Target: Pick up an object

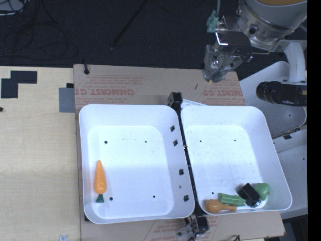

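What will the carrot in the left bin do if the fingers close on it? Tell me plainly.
The carrot looks like moulded plastic, so probably stiff and light. Its tapered, rounded body may slip out of a pinch or roll sideways. It lies alone, so a slip should disturb nothing else.

One fixed camera looks down at a slant on both bins [226,115]; seemingly fairly near.

We see a thick grey arm [271,19] with an orange band across its top, a small green fitting to the claw's upper left, and a dark metallic claw [216,70] of blurred, compact shape.
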`<state>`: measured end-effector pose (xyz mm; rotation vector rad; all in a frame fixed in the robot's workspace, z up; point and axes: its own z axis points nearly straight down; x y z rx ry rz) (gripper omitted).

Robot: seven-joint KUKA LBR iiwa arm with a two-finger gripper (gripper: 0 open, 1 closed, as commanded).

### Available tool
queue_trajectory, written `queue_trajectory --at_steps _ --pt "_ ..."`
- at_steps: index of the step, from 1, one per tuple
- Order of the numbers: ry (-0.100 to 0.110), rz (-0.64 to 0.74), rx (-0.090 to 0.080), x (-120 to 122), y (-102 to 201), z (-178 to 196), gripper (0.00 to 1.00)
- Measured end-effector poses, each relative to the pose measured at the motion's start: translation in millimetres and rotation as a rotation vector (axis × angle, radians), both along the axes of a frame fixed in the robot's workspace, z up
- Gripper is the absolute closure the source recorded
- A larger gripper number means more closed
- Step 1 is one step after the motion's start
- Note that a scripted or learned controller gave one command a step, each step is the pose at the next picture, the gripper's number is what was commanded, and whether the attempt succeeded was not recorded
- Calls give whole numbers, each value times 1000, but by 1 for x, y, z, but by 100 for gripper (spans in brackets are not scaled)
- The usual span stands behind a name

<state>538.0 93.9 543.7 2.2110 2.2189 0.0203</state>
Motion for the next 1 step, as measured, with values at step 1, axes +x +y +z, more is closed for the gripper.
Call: queue_trajectory --at_steps 1 --pt "29 -8 -6 -21 -44 -98 100"
